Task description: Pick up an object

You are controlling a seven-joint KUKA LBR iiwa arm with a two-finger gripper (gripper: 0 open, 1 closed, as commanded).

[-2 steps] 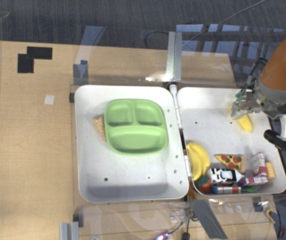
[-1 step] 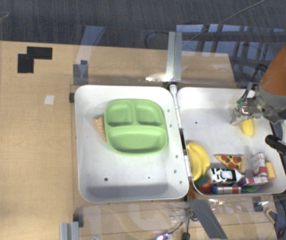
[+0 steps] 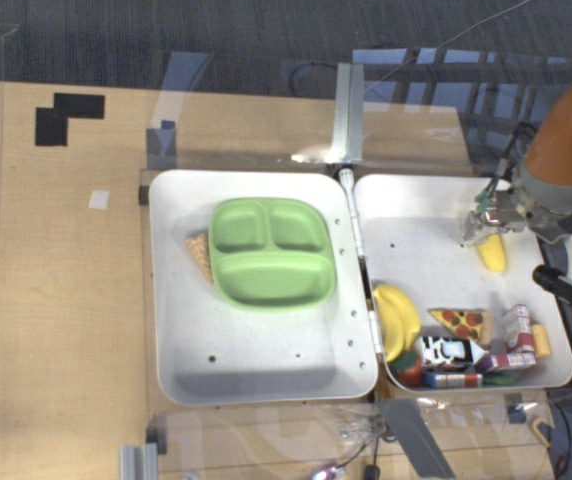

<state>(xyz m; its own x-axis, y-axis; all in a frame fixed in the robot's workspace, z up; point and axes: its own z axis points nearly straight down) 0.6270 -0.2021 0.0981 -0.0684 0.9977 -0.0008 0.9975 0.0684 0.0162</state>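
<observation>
From the fixed overhead camera, the bench carried two shallow white plastic bins side by side, the left bin (image 3: 176, 368) and the right bin (image 3: 406, 208). In the left bin lay a light green three-compartment plastic tray (image 3: 269, 253), roughly in the middle and toward the far side, with a tan speckled flat piece (image 3: 199, 256) poking out from under its left edge.

The grey arm with its orange band (image 3: 564, 148) reached in from the right over the far right part of the right bin. Its two-finger gripper (image 3: 486, 223) sat low there, directly above a small yellow oblong object (image 3: 492, 255) that lay on the bin floor just below the fingertips. Whether the fingers were spread or closed could not be told, and nothing was visibly held between them.

The near side of the right bin held a cluster of items: a yellow banana-shaped toy (image 3: 398, 318) against the left wall, a toy pizza slice with red spots (image 3: 463, 321), a small black and white box (image 3: 447, 349), a red and white patterned packet (image 3: 517, 326), and several small coloured pieces (image 3: 466, 376) along the near wall.
</observation>
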